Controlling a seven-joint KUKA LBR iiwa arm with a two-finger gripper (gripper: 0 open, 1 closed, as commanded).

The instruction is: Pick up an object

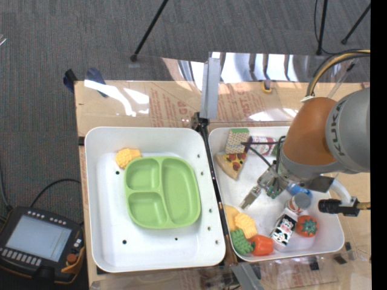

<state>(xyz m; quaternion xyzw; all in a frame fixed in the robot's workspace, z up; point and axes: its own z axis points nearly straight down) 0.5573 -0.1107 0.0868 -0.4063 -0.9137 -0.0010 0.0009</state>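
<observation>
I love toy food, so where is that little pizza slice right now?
The pizza slice lies in the right bin, near its back left corner, just in front of a small green-topped box and left of the claw.

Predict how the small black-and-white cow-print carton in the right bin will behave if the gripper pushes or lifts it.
The black-and-white cow-print carton looks like a light toy, so it would probably slide easily on the smooth white bin. It lies tilted, touching a red tomato-like toy, which a push may nudge. Its flat sides probably suit a two-finger gripper.
</observation>
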